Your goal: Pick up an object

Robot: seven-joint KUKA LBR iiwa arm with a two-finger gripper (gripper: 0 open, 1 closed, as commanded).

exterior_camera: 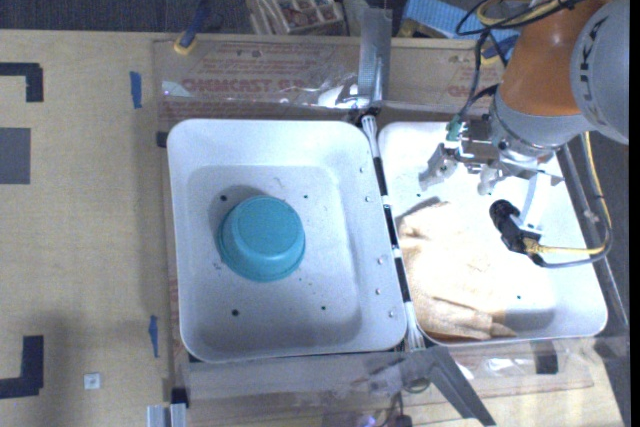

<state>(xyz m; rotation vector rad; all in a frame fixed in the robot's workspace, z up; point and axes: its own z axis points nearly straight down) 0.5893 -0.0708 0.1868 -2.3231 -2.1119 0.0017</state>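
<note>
The claw (pixel 462 170) hangs above the right white bin (pixel 590 315), its fingers spread with nothing between them, likely poised over the tan crumpled cloth (pixel 455 265) beneath. The round teal plastic bowl (pixel 262 237) sits upside-down in the left white bin (pixel 190 155).

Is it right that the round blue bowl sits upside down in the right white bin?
Not quite. The camera view shows the round blue bowl sitting upside down in the left white bin, not the right one.

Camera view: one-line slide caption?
Gripper open above right bin with tan cloth; blue bowl in left bin.
</note>
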